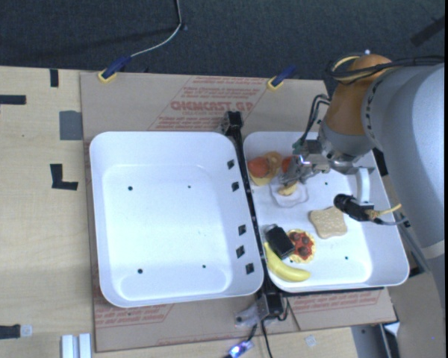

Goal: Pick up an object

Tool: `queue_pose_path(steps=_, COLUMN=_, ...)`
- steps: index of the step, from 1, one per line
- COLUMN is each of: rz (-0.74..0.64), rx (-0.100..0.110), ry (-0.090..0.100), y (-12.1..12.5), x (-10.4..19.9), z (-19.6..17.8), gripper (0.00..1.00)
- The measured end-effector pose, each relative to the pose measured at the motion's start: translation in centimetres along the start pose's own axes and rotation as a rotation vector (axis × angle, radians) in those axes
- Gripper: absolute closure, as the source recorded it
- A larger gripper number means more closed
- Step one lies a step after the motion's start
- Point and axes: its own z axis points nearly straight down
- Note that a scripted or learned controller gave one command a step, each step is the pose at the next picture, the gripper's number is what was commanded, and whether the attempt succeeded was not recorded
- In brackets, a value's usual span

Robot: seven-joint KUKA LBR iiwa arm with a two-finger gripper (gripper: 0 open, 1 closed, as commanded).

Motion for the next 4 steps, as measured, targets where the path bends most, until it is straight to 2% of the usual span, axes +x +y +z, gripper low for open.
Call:
queue_pose_path(steps=1, rz=0.001, rx=-0.01, ry=0.003, y=-10.9, x=4.7, z=-10.3, gripper=1.0)
queue_pose_path(steps=2, rz=0.004, rx=-0.002, ry=0.002, y=-16.0, x=4.0, z=-9.2, gripper=1.0)
queue_pose_path(steps=3, rz=-0.003, rx=-0.027, ry=0.002, y=-15.8, x=12.1, z=-38.6, gripper=1.0)
queue_pose_path(steps=4, rz=-0.008, rx=-0.001, ry=0.001, y=-13.1, x=21.9, z=-30.8, gripper=1.0)
